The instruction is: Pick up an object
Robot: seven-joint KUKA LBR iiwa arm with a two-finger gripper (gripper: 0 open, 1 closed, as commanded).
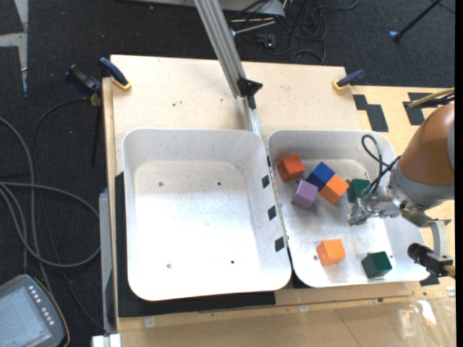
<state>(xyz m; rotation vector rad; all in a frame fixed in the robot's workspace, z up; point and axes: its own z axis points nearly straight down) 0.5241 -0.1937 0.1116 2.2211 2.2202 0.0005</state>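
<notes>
Green cube (376, 264) sits nearest the camera in the right bin (289, 147), orange cube (330, 251) just beside it. Farther back: purple (304, 194), blue (321, 173) and two orange cubes clustered, touching. Gripper (359, 214) is low between cluster and front pair, beside a dark green block (358, 189); can't tell its state, nothing visibly held. Cubes look light, rigid, flat-faced; likely slick. Best grip: opposite faces of an isolated front cube.

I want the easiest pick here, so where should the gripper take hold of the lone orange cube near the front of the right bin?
Probably from straight above, fingers closing on two opposite side faces of the orange cube. It sits flat on the right white bin floor with open space on every side, apart from the dark green cube.
</notes>
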